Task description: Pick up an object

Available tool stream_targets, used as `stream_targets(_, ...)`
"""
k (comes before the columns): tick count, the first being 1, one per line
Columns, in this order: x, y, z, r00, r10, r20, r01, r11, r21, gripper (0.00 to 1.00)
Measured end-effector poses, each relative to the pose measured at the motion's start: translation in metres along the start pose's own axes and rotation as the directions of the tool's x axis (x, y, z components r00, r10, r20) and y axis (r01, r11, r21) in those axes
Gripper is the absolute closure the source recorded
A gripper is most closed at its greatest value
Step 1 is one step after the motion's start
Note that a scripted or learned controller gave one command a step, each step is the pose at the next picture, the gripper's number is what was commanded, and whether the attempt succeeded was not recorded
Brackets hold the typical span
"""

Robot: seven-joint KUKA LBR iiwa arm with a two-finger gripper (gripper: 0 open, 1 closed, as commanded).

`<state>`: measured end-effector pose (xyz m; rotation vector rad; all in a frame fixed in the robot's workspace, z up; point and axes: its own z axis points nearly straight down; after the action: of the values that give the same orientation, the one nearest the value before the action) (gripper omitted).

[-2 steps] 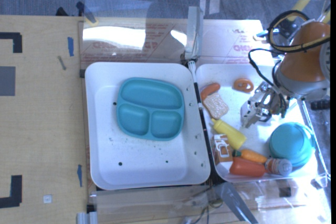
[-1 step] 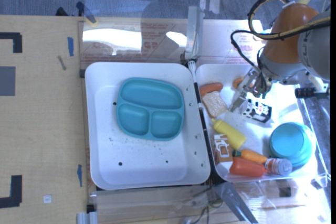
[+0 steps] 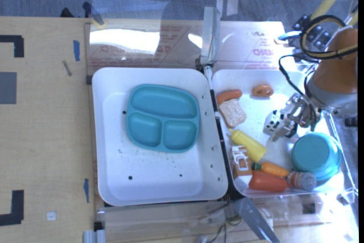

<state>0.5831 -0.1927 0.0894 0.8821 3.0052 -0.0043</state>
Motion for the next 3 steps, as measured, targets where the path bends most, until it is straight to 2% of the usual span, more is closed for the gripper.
stream_targets(1,-0.001,0.102,0.001,0.964,0.265,-0.002,-0.265,0.964,-0.007,0.0)
stream_targets(2,-0.014,0.117,0.0,0.836,0.549,-0.017,-0.548,0.836,0.018,0.0)
stream_targets(3,-0.018,0.119,-0.013,0.838,0.545,0.001,-0.545,0.838,0.002,1.0)
